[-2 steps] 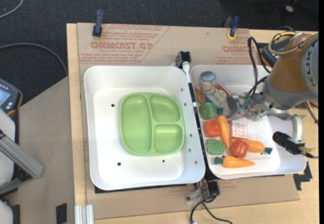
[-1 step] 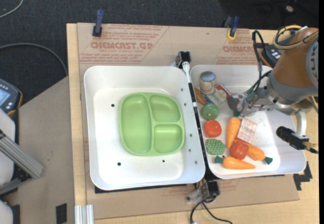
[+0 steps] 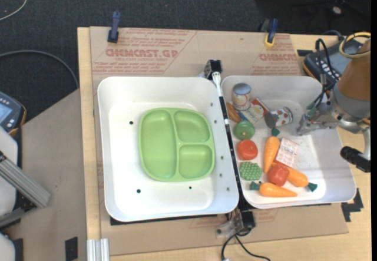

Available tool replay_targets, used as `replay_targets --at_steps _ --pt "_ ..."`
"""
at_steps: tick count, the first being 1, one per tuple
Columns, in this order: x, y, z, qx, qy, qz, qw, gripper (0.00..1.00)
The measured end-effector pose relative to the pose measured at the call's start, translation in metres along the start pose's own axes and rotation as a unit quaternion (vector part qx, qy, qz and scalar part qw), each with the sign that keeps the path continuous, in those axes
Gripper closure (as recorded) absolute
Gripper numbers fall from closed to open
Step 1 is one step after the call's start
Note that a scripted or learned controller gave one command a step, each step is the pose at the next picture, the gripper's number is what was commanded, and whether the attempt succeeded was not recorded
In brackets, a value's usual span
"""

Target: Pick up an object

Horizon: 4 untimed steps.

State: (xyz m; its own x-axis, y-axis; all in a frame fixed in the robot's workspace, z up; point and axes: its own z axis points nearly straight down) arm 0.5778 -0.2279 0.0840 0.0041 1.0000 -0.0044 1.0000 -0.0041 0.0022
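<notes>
Two white bins on the bench. Left bin (image 3: pixel 112 136) has a green divided tray (image 3: pixel 176 144) sitting flat in the middle, three compartments, nothing in them.

Right bin (image 3: pixel 330 186) holds all the pickable stuff, clustered toward its left half:
- small can (image 3: pixel 241 95) upright near the top left corner
- flat printed packet (image 3: pixel 252 111) just below the can, touching it
- small silver-and-red item (image 3: pixel 283 115) to the right of the packet, can't make out what it is
- green round fruit (image 3: pixel 244 130) under the packet
- red tomato (image 3: pixel 247 149) just below the green one
- green bumpy block (image 3: pixel 250 170) below the tomato
- carrot (image 3: pixel 271 153) standing lengthwise beside the tomato
- white-and-pink packet (image 3: pixel 288 151) just right of that carrot
- red pepper (image 3: pixel 278 175) below the carrot's lower end
- second carrot (image 3: pixel 277 191) lying crosswise along the bottom edge
- third orange piece (image 3: pixel 297 178) angled beside the pepper

Arm (image 3: pixel 356 86) comes in from the right, over the right bin's upper right part. Gripper (image 3: pixel 312 123) is low, near the bin's right side, just right of the silver-and-red item and above the white-and-pink packet. Nothing visibly between its fingers. Open or closed: cannot tell from this angle, too small and cluttered with cabling.
</notes>
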Motion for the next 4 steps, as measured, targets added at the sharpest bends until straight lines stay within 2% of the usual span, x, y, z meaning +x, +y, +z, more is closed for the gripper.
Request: replay_targets --at_steps 1,2,3,4 --pt "0.070 -0.019 -0.061 0.000 0.004 -0.005 1.0000 1.00" --pt "0.135 -0.099 -0.049 0.006 0.005 -0.004 1.0000 1.00" --pt "0.221 -0.098 -0.105 -0.002 0.004 -0.007 1.0000 1.00" --pt "0.335 -0.097 -0.112 0.000 0.004 -0.009 1.0000 1.00"
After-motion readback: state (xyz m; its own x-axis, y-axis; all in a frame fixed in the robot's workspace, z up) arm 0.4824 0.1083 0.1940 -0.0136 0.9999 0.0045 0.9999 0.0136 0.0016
